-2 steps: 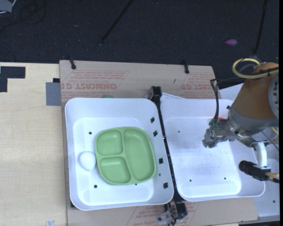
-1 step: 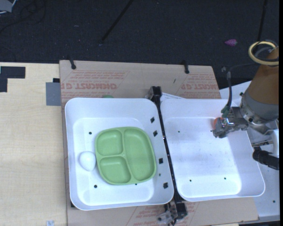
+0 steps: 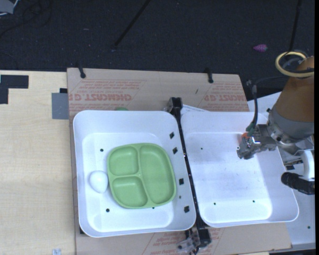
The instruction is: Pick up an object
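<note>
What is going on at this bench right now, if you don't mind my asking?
A grey KUKA arm with an orange band reaches in from the right, its gripper over the right bin, near that bin's right side. Nothing shows between its fingers. The things to pick lie in the left bin: a green divided plate and a small white egg-like object touching its left edge. So no pick has happened yet.

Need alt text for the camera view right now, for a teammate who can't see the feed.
A grey arm's gripper hangs over the right white bin, near its right side. The left white bin holds a green divided plate with a small white ball touching its left edge.
</note>
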